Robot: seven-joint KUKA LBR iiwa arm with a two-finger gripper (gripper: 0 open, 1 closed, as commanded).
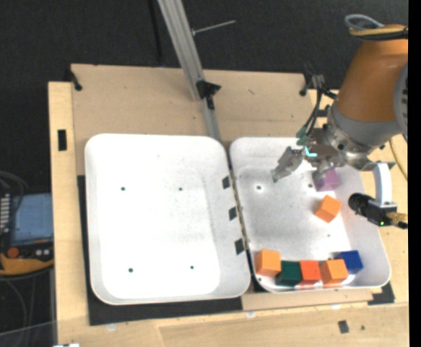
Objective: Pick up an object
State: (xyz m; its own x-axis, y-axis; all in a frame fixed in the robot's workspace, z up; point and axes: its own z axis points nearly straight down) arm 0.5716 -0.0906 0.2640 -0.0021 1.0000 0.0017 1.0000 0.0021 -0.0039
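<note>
Lie loose in the right bin [250, 157], probably tipped in for random picking: five blocks crowded in a row against the near wall, namely an orange block [268, 261], a green block [290, 272], a red-orange block [310, 270], another orange cube [333, 270] and a blue block [351, 259]; apart from that row, on open floor, a lone orange block [328, 208] and, just beyond it, a purple block [329, 180]. Sits alongside on the counter [268, 85], a left bin [94, 194]. Reaches in from the right, with the orange-banded wrist [372, 71] bent down over the far right part of the right bin. Hangs low there, the end effector [298, 175], spread apart with nothing visible between, one finger splayed toward the bin's middle, the other close over the purple block. Looks the likeliest target, that purple block, though not yet gripped and contact impossible to judge
</note>
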